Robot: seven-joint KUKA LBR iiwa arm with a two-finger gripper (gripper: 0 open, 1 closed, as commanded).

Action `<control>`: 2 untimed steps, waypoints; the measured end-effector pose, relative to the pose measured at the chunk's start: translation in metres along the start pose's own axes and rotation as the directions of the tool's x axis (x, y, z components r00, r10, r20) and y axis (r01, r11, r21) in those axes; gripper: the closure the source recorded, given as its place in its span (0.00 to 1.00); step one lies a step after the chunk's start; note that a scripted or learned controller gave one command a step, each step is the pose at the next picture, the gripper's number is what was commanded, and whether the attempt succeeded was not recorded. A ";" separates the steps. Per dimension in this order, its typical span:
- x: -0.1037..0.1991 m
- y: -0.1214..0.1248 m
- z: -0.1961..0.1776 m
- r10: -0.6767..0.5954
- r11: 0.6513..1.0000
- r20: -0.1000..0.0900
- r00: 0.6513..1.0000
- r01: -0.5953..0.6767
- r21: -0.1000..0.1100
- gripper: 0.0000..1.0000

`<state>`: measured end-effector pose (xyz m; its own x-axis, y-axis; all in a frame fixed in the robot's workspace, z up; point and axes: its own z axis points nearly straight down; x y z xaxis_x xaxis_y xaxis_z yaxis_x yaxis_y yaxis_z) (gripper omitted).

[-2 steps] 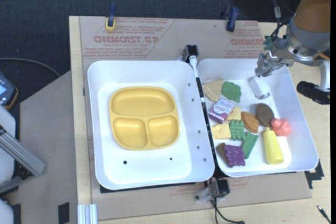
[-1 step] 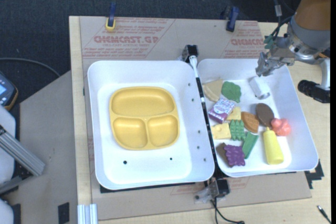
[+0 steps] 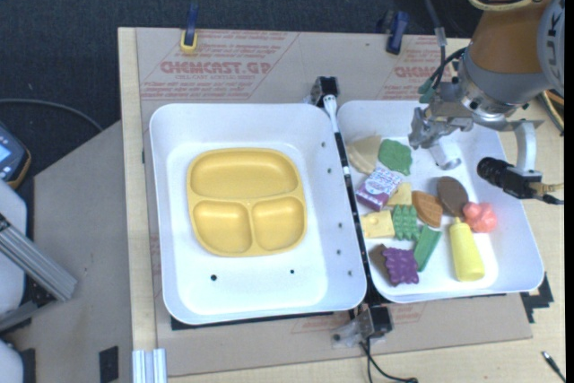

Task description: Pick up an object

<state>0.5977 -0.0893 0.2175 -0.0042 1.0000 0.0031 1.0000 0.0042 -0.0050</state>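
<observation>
While the arm is reaching in from the right, its gripper [image 3: 437,139] is hanging over the upper part of the right bin [image 3: 529,269], just beside a green toy [image 3: 395,154]; nothing is showing between the fingers, and whether they are spread or closed cannot be told from this angle. Toy foods are crowding the middle of that bin: a tan piece [image 3: 362,153] is lying against the green toy, a purple-and-white packet [image 3: 380,185] is sitting below them, and a green waffled block [image 3: 404,221], a brown oval [image 3: 453,192], a pink lump [image 3: 480,216] and purple grapes [image 3: 399,265] are pressing close together. A yellow bottle [image 3: 466,250] is lying with its long axis running top to bottom, near the bin's right wall. Bare white floor is showing along the bin's upper right. A yellow divided tray [image 3: 244,199] is sitting in the left bin [image 3: 166,193].
</observation>
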 end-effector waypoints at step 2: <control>0.028 -0.008 -0.016 0.005 1.000 0.002 1.000 -0.005 -0.002 1.00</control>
<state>0.5894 -0.0611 0.2335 0.0004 1.0000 0.0011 1.0000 -0.0004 -0.0033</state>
